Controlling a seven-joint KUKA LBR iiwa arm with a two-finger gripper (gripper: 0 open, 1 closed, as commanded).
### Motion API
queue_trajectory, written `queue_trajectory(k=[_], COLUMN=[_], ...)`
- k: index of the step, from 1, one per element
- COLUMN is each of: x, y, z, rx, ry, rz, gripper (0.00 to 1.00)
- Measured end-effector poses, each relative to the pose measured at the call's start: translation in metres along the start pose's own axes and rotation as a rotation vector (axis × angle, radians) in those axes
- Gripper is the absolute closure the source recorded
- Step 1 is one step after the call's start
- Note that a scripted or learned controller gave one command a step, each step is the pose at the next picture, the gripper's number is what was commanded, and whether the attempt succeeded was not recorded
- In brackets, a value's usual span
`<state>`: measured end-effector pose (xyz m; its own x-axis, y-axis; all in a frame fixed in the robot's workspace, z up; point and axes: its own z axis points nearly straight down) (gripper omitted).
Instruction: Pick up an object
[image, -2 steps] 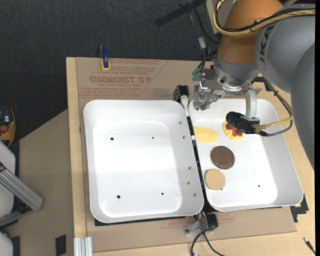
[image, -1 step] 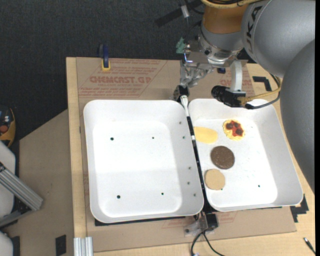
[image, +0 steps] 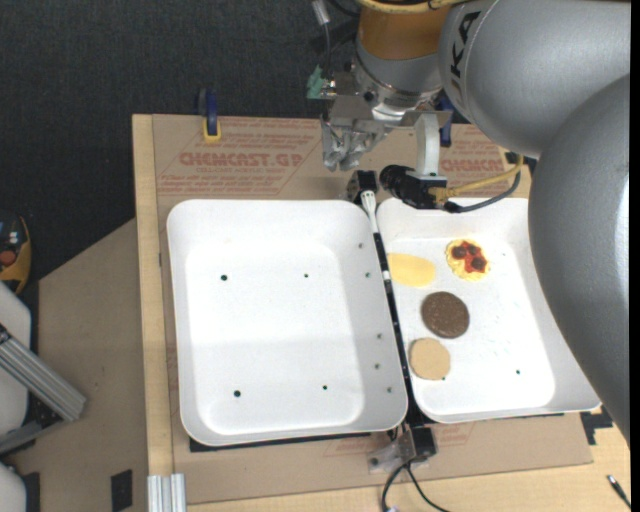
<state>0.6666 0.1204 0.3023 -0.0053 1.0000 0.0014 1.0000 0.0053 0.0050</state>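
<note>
Two white bins sit side by side on the bench (image: 250, 150). In the right bin (image: 530, 385), a tan disc (image: 430, 359) lies at 6 o'clock. Just above it is a brown disc (image: 445, 314). A yellow piece (image: 412, 269) lies at 10 o'clock, and a yellow and red piece (image: 467, 258) at 12 o'clock. Hanging past the top edge of the bins, the hand (image: 343, 150) holds nothing, and its fingers look close together.

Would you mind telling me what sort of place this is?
Probably a robotics lab bench: a KUKA arm over two white bins on a clamped board, with toy food pieces for grasping trials.
</note>
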Motion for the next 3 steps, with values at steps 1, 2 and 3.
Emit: queue_trajectory(k=[1,2,3], x=[0.097,0.105,0.104], y=[-0.009,0.001,0.001], z=[0.025,0.002,-0.025], rx=[0.004,0.000,0.000], ry=[0.003,0.000,0.000], rz=[-0.005,0.003,0.004], gripper=[1.00,1.00,1.00])
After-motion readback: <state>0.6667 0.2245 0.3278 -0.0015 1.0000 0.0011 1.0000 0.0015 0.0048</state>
